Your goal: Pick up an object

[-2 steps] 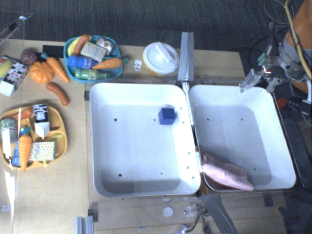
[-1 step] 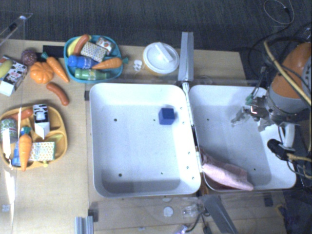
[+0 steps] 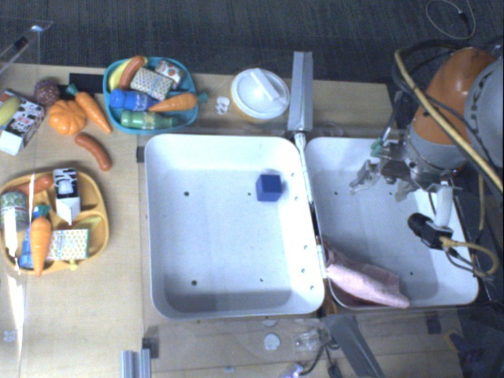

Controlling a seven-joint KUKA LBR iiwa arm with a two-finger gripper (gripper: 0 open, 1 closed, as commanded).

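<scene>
A small blue cube point(image 3: 269, 187) sits in the left shallow white bin point(image 3: 205, 290), toward the bin's two o'clock area, just short of the wall shared with the neighbouring bin and apart from everything else. A crumpled pink cloth point(image 3: 364, 283) lies in the right shallow white bin point(image 3: 346, 164) at its seven o'clock corner, pressed against the near rim.

The grey arm with the orange band point(image 3: 457, 85) comes in from three o'clock and hangs over the right bin. Its two-finger gripper point(image 3: 376, 173) is at that bin's upper middle, pointing toward nine o'clock, well apart from both the cube and the cloth. Whether its jaws stand wide or narrow I cannot tell (the metal parts blur together against the white floor), and nothing can be seen held there.

Outside the bins, at twelve o'clock from the left bin, a round white lidded container on a yellow base point(image 3: 259, 94) rests on the wooden bench point(image 3: 118, 290). At eleven o'clock a blue bowl of toy food point(image 3: 151, 94) holds a toy carrot, bottles and small boxes. A small orange toy pumpkin point(image 3: 66, 117) and a toy sausage point(image 3: 93, 150) lie beside it. At nine o'clock a yellow tray of toy groceries point(image 3: 52, 220) sits near the bench edge.
</scene>
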